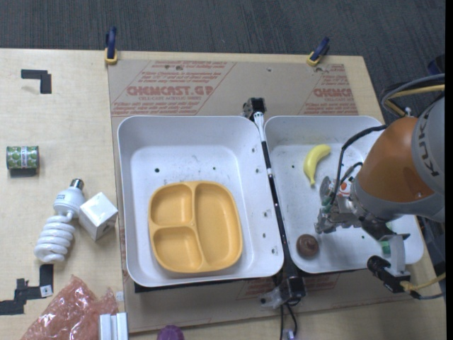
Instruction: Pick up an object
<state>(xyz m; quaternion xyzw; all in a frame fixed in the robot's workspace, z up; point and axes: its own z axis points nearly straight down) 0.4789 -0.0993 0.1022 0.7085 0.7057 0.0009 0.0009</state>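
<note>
A yellow banana lies in the upper part of the right bin. A small brown round object rests near that bin's front edge. My gripper hangs low inside the right bin, between the banana and the brown object, a little to the right of both. Its metal parts point down and left from the orange wrist band. I see nothing between the fingers, and their spacing is too small to read.
The left bin holds a yellow divided plate. Outside the bins, on the bench at the left, lie a white spiral light bulb, a white cube, a small green can and a pink mesh bag.
</note>
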